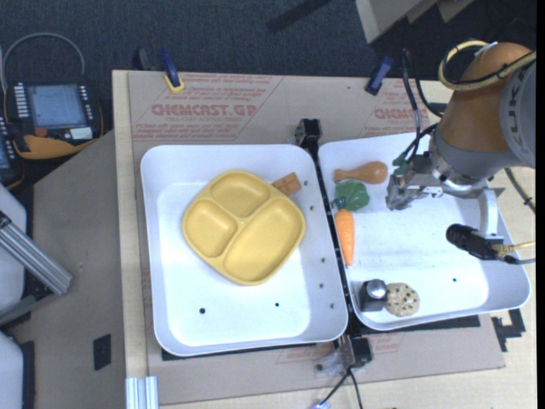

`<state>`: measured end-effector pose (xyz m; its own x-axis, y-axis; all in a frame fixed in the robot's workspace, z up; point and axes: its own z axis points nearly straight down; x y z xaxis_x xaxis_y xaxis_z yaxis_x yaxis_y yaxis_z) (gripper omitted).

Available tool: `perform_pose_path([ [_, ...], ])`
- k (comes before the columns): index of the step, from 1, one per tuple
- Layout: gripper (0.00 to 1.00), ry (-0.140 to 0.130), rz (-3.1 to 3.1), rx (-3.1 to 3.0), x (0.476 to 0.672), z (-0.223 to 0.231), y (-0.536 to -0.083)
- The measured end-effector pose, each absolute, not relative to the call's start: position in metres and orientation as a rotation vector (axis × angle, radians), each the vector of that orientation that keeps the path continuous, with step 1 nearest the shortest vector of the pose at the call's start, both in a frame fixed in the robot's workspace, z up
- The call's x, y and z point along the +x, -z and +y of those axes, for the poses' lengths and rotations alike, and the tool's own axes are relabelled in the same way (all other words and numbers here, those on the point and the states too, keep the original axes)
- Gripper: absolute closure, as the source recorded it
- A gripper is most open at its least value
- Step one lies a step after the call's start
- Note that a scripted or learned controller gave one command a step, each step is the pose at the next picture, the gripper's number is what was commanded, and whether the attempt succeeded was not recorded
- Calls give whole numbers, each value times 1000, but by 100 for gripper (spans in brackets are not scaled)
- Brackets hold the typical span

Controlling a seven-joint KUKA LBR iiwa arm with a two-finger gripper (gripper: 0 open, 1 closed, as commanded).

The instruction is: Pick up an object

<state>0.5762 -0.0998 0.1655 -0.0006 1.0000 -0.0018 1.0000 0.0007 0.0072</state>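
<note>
- Dark blue-grey carpet floor [213, 15] beyond the bench.
- Bench top: brown cardboard sheet [255, 100], red print, held by blue clamps [170, 68] at far edge.
- Handheld control pendant [53, 113] with looped cable, left.
- Aluminium rail [34, 258], lower left.

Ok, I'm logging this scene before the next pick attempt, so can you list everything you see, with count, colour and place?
bins: two, white, side by side on the bench
divided plate: one, yellow, in the left bin
small block: one, brown, at the plate's upper right edge, left bin
drumstick: one, tan, top of the right bin
leafy vegetable: one, green, just below the drumstick
carrot: one, orange, along the right bin's left wall
cookie: one, beige with dark chips, right bin's lower edge
round object: one, grey, left of the cookie
arm: one, grey and orange, over the right bin
tool: one, grey, right of the vegetable
</note>
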Motion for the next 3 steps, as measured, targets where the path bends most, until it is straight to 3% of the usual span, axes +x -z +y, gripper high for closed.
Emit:
perform_pose_path([
  [2, 100, -6, 2218, 2215, 581, -101, -254],
  [3, 100, 0, 2231, 2217, 581, -44, -241],
])
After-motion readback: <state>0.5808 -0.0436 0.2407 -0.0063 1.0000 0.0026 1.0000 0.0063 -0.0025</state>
